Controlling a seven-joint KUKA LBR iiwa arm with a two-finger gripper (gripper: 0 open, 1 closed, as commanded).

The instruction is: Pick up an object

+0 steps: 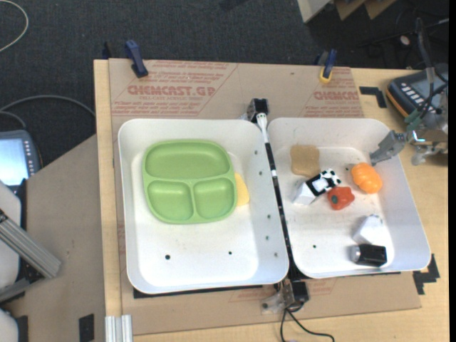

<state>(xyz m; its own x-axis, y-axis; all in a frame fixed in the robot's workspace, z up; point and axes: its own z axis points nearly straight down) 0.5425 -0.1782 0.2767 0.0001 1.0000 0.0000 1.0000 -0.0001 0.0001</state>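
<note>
Two shallow white bins sit side by side on the bench (214, 84), which is covered with brown printed board. The left bin (135, 212) holds a green three-compartment tray (189, 180); a yellow object (242, 189) peeks out from under the tray's right edge, mostly hidden.

The right bin (406, 226) holds the loose objects. A tan square block (305, 159) lies toward the back left. In front of it and slightly right is a black-and-white object (323, 183), and a small red object (340, 198) lies just beside that, to its right. An orange rounded object (367, 178) rests near the red one, toward the back right. Toward the front right, a white object (369, 228) lies just behind a black block (370, 255) — the two look close to touching, though I cannot tell for certain.

The tool (388, 148) reaches in at the bin's back right corner, over the rim, a grey slanted shape pointing toward the orange object but apart from it. Nothing shows between its fingers, and whether they are spread or closed I cannot tell at this size.

A blue clamp (135, 58) and a yellow clamp (328, 65) grip the back edge of the board.
</note>
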